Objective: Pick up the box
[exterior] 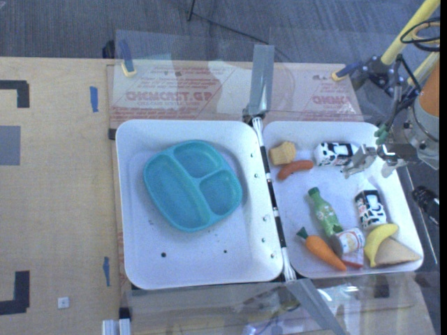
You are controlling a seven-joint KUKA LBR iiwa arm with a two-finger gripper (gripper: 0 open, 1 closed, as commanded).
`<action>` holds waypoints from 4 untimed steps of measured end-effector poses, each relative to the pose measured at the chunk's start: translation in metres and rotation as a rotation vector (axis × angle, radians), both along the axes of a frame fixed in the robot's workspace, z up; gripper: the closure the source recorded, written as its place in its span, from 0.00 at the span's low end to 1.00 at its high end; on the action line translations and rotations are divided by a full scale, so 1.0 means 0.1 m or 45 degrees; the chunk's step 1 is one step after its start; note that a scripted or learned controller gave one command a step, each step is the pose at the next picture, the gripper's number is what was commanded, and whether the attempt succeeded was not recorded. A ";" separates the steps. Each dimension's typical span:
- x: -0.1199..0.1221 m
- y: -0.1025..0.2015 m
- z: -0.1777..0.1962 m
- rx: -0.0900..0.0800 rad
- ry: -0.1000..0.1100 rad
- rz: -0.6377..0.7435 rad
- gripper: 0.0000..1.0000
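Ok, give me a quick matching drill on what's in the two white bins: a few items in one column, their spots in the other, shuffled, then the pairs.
Items:
1. teal plastic divided plate
2. green plastic bottle
3. orange toy carrot
4. yellow toy banana

Places:
A. right bin, middle, lying between the sausage and the carrot
B. left bin, on its own
C. right bin, near-right corner, beside the tan wedge
D. right bin, near edge, left of the small cup

Pairs: 1-B, 2-A, 3-D, 4-C
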State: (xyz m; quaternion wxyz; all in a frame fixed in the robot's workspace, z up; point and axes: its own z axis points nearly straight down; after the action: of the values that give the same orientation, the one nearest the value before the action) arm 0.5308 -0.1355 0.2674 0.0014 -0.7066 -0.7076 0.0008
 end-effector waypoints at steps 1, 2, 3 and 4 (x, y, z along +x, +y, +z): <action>-0.52 -0.01 -1.45 0.000 -0.001 -0.029 0.00; -0.51 -0.67 -1.19 -0.002 -0.005 -0.141 0.00; -0.50 -0.66 0.13 -0.003 -0.004 -0.163 0.00; -0.13 -0.53 0.52 -0.004 -0.007 -0.035 0.00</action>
State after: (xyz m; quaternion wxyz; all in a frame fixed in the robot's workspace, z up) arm 0.5175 -0.1890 0.3197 -0.0014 -0.7164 -0.6977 0.0000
